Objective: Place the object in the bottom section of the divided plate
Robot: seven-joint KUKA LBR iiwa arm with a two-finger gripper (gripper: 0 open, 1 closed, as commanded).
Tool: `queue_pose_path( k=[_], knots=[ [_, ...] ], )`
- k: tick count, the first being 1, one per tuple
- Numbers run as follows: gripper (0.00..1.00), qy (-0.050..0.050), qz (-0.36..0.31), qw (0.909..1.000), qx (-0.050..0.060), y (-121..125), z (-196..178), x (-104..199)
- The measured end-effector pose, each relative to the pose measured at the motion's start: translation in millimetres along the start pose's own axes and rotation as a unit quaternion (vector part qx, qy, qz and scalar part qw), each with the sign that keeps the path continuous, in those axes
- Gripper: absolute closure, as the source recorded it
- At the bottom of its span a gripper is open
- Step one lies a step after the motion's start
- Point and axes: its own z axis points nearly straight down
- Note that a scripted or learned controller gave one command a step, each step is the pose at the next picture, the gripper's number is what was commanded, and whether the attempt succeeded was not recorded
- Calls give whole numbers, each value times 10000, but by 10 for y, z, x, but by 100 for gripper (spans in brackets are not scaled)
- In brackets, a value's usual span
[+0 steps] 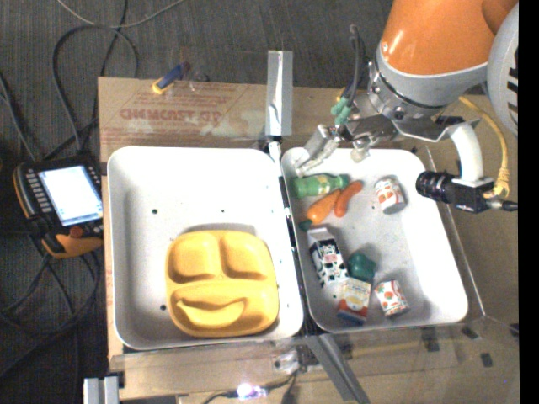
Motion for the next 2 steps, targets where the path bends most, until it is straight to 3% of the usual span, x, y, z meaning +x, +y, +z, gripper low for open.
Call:
queue_pose_path(
  k=[1,2],
  knots=[
    [0,2,1172,9931,-3,-12,-267,1083],
    [0,-9,4345,9007,9,-303,-117,860]
  ],
)
